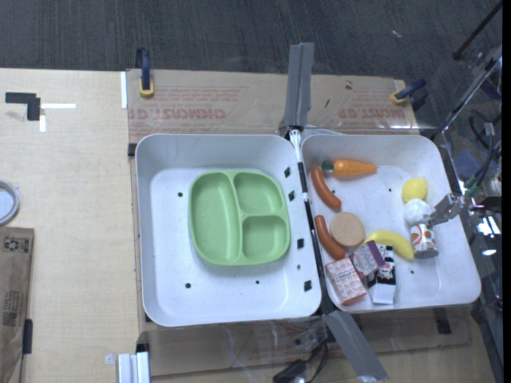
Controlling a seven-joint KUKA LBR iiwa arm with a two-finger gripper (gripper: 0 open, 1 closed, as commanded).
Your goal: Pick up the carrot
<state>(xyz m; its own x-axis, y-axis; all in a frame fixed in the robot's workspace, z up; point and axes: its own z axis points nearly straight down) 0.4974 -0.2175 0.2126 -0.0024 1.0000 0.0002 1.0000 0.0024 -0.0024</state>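
Observation:
The carrot (354, 167) is orange with a small green top at its left end. It lies flat near the far wall of the right bin (447, 294), pointing right. A red sausage (325, 189) lies just in front of its green end, close to it. Nothing touches or covers the carrot.
The right bin also holds a second sausage (329, 237), a tan disc (347, 229), a banana (390, 242), a lemon (413, 189), a white ball (416, 210), a small can (424, 240) and small boxes (345, 281). A green divided plate (239, 216) sits in the left bin (160, 238).

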